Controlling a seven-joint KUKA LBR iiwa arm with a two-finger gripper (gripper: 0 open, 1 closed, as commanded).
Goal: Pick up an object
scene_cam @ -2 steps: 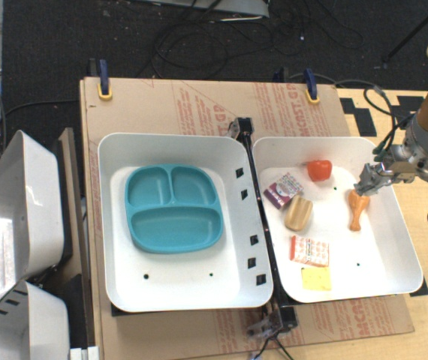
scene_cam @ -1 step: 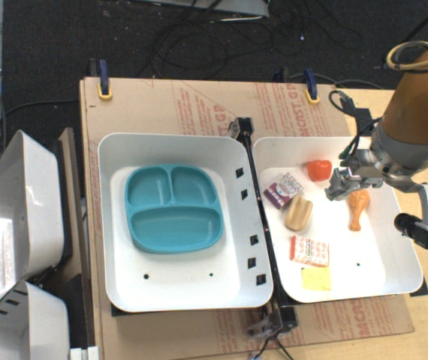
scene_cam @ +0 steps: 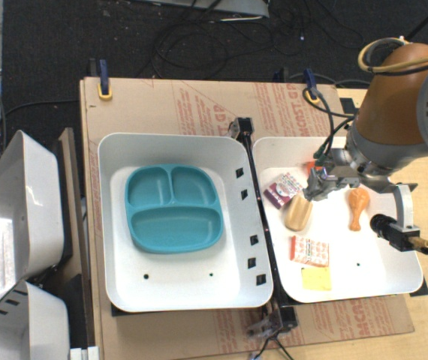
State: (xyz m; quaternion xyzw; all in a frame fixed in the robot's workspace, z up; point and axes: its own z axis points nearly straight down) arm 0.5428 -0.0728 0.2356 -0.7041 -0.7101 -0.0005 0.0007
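Arm: I see my single arm (scene_cam: 394, 96) reaching in from the right edge, its orange band uppermost and grey housing beside it.
Wrist: I read the wrist (scene_cam: 364, 160) as angled down and leftward, with dark cables looping around it.
Gripper: I place my gripper (scene_cam: 315, 184) low at the arm's left end.
Finger state: I cannot tell from this slant.
Side attachment: I note a white bracket carrying a black cylindrical part (scene_cam: 394, 227) below and right of the wrist.
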